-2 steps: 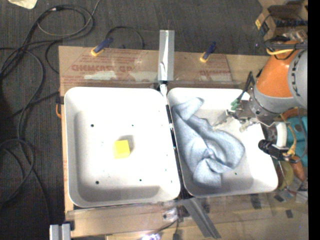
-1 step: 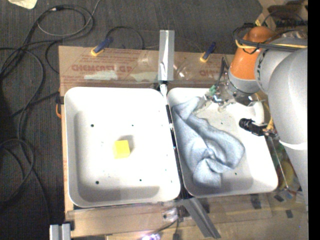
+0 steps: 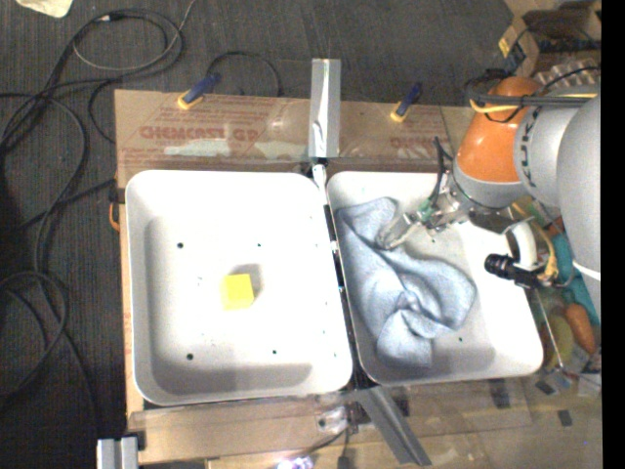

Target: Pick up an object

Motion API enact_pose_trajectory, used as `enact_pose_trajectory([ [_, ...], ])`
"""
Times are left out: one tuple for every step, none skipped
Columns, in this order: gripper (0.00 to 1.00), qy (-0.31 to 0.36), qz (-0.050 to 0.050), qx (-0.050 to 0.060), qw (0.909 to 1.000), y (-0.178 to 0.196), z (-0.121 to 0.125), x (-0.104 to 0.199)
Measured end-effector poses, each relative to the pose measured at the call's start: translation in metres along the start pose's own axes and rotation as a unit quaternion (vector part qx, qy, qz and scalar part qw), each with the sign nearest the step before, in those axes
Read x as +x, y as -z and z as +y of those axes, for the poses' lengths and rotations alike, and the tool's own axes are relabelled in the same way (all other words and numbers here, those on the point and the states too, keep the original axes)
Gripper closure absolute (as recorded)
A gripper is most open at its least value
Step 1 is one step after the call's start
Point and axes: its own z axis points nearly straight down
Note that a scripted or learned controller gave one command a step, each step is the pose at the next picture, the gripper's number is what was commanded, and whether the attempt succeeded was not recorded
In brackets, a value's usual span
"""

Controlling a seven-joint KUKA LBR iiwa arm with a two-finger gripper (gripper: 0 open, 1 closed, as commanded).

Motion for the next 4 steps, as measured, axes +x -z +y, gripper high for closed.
enact_pose_trajectory([
  [1.0, 0.0, 0.002, -0.003, 1.0, 0.011, 0.003, 0.001],
  [1.0, 0.049, 0.005, 0.004, 0.9988, 0.094, 0.058, 0.076],
  [0.0, 0.049, 0.005, 0.004, 0.9988, 0.093, 0.058, 0.076],
  [0.0, 0.084, 0.003, 0.006, 0.9965, 0.051, 0.036, 0.039],
])
